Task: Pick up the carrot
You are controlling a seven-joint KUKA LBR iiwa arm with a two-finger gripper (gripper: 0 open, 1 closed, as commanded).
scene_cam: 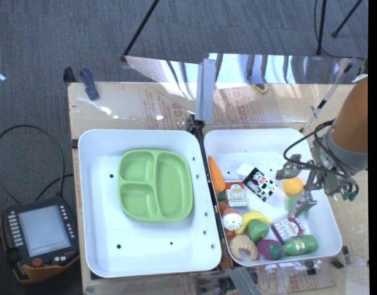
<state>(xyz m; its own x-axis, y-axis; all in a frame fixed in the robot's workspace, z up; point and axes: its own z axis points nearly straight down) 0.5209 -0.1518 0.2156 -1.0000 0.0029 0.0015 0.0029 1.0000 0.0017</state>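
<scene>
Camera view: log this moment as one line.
task: pick up carrot | orange tapered carrot: right bin's left wall, untouched | gripper: right side, over small orange ball | status: not grasped

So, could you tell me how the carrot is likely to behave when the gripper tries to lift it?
The carrot looks rigid and smooth, so probably light but slippery. Its tapered, rounded shape may roll or squirt from the fingers. It lies against the right bin's left wall, leaving little finger room.

Most of the arm (pixel 353 125) is cut off at the right of the frame. In the right bin (pixel 268 137), the gripper (pixel 302 192) partly hides an orange ball (pixel 292 185), its fingers too indistinct to read. The carrot's (pixel 216 174) lower end is covered by neighbouring toys. Labels on the small packets (pixel 236 195) are too small to read.
</scene>
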